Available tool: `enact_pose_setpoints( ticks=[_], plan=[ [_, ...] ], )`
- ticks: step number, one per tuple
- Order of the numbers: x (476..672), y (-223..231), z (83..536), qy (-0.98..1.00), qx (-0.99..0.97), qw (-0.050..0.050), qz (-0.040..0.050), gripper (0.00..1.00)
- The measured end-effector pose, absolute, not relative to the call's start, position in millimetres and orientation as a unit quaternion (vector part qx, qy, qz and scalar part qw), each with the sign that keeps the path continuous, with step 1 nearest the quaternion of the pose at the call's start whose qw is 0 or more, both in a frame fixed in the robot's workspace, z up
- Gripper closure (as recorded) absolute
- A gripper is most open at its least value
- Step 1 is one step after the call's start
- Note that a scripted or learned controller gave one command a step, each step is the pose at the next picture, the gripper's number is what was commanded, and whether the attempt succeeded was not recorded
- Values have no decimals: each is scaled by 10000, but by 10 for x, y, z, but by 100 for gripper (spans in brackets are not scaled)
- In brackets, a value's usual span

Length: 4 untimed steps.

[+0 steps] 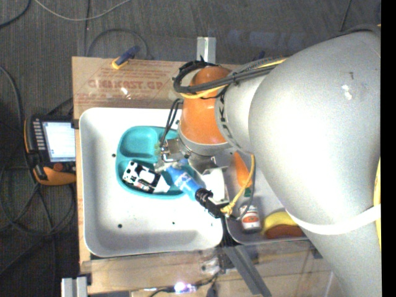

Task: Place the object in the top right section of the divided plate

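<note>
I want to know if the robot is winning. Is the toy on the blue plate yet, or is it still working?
Looks partly done: a black and white object lies on the teal divided plate in the left bin, in a lower section. In hand: the arm's wrist hangs over the plate's right side, hiding the gripper. Left: I can't tell that anything sits in the top right section, so the job isn't confirmed finished.

The grey arm with its orange band (pixel 204 113) overhangs the teal divided plate's (pixel 139 142) right side; the shallow white left bin's (pixel 124 228) lower floor lies open.
</note>
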<state>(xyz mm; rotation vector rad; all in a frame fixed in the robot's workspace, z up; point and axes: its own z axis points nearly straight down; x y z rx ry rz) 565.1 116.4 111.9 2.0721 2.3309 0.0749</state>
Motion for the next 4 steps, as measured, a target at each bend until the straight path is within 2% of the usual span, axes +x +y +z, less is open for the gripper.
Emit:
enact_pose_setpoints(
  ticks=[1,3,4],
  plan=[
    [4831,571,1823,6911,7228,-7,-26,100],
    [5331,-617,2071,7849,6196,-2,-19,100],
    [5381,-516,2164,8263,5633,-3,-17,100]
  ],
)
